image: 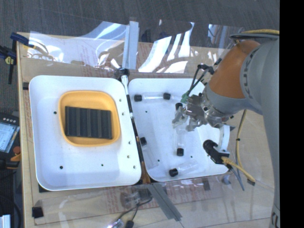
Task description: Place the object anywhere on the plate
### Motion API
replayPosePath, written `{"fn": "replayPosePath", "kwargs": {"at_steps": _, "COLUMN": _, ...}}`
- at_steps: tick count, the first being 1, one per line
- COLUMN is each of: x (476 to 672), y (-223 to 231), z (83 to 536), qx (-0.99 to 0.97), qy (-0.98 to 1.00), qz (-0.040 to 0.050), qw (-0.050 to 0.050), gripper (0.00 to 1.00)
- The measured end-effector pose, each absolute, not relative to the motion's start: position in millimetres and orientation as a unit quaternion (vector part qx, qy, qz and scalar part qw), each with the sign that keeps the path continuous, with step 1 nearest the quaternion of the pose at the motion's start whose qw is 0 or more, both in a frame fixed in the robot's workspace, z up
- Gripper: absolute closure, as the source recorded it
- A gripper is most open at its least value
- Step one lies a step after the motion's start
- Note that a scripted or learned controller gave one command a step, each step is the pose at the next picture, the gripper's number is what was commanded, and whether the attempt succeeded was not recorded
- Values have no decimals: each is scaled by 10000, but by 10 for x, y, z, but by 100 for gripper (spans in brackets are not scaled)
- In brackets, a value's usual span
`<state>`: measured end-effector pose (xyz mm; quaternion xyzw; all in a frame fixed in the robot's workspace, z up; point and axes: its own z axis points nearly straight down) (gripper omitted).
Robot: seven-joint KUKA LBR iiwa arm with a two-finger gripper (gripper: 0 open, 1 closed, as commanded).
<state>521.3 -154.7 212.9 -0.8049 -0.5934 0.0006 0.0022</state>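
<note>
Hovering with one claw [187,118] over the right bin [154,160] of two, grip impossible to tell; spotting one dark ribbed object [89,121] well left of it, lying on one yellow plate [88,98] in the left bin [47,167].

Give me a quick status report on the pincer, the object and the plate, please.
Pincer low over right bin, among clear tubes; grasp unclear. Yellow plate in left bin, dark ribbed insert on it. Way across open.

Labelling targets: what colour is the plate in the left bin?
Yellow plate with a dark ribbed centre, camera view.
</note>
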Motion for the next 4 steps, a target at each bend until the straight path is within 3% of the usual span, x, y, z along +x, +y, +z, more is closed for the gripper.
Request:
{"fn": "replayPosePath", "kwargs": {"at_steps": 1, "x": 5213, "y": -1547, "z": 2130, "qx": -8048, "qy": -5935, "qz": 6, "qw": 22, "gripper": 0}}
{"fn": "replayPosePath", "kwargs": {"at_steps": 2, "x": 5133, "y": -1540, "z": 1938, "qx": -7785, "qy": -6276, "qz": 6, "qw": 20, "gripper": 0}}
{"fn": "replayPosePath", "kwargs": {"at_steps": 3, "x": 5176, "y": -831, "z": 2273, "qx": -6869, "qy": -7268, "qz": 4, "qw": 3, "gripper": 0}}
{"fn": "replayPosePath", "kwargs": {"at_steps": 4, "x": 5417, "y": -575, "z": 1928, "qx": -5559, "qy": -8313, "qz": 12, "qw": 23, "gripper": 0}}
